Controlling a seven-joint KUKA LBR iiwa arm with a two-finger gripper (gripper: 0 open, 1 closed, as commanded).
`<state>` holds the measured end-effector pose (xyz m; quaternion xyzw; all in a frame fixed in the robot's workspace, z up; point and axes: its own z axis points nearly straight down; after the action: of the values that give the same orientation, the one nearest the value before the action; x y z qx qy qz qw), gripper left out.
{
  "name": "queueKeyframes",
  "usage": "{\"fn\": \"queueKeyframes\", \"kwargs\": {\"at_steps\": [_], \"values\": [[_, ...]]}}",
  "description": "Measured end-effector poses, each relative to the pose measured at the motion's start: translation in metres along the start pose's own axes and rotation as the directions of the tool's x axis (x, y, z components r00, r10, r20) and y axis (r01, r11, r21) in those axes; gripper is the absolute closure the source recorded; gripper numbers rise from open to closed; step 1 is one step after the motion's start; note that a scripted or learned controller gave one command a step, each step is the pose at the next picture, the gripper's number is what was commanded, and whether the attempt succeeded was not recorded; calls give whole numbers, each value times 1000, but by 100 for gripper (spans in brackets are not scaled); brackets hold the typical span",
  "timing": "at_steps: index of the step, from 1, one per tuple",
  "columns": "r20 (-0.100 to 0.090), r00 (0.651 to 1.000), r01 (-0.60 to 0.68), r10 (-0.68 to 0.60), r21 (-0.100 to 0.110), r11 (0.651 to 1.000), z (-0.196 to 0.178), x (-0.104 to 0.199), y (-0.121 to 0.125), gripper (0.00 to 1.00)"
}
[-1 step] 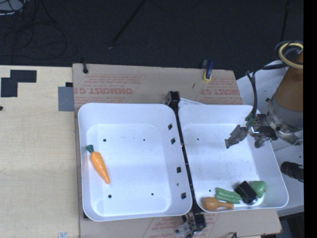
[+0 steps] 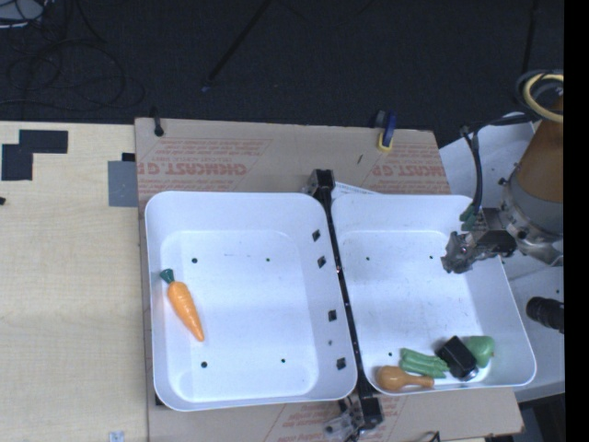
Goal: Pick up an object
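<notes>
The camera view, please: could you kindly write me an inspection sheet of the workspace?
Surface: two white bins, left bin and right bin, side by side on cardboard.
Job's things: toy carrot in the left bin; green piece, black block and tan pear-shaped toy bunched at the right bin's near edge.
Clutter: blue clamp on the cardboard's far edge.
Grippers: pincer above the right bin's right side, holding nothing visible.
Cables: dark loops beyond the bench.
Surroundings: wooden bench.

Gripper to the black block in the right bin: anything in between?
No. In the camera view, only bare white bin floor lies between the gripper and the black block.
</notes>
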<state>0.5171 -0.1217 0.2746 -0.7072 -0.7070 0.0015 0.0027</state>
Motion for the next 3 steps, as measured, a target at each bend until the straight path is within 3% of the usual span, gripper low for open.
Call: {"fn": "queueKeyframes", "kwargs": {"at_steps": [1,2,3], "values": [[2,1000,8,-8,-16,1000,-110,60,32,100],[1,1000,8,-8,-22,1000,-269,119,46,100],[2,1000,2,-2,11,1000,-129,133,67,100]]}}
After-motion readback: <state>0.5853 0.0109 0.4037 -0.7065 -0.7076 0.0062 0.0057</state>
